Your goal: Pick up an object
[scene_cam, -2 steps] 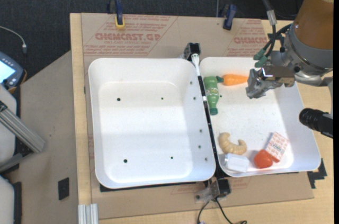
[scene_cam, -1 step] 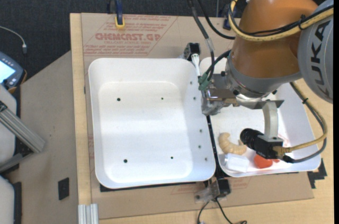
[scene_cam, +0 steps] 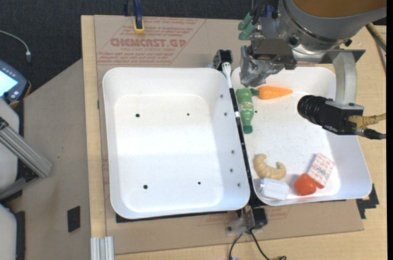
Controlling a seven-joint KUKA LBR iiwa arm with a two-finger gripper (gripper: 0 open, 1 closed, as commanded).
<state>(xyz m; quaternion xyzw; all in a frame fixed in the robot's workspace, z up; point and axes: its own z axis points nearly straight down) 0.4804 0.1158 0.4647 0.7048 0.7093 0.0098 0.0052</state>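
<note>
The arm reaches in from the right and hangs its gripper (scene_cam: 253,75) over the far left corner of the right bin (scene_cam: 353,182), just above the top of a green bottle (scene_cam: 245,109) and beside an orange carrot (scene_cam: 274,92); that placing suits a try at one of those two, most likely the bottle, since the fingers point down nearest its upper end; whether the jaws are spread or pressed together I cannot tell, as the wrist body and shadow hide their tips, and nothing shows pinched between them. The bottle lies flat along the bin's left wall, close to the divide between the bins, which leaves little room on that side for a finger; the carrot lies crosswise with open floor around it, so it looks the easier target. Nearer the front sit a pale curled piece (scene_cam: 270,167), a white block (scene_cam: 273,189), a red tomato (scene_cam: 305,185) and a small printed packet (scene_cam: 322,168), well apart from the gripper; the left bin (scene_cam: 116,130) rests beside on the surface (scene_cam: 153,37); the pick appears not yet made.
</note>
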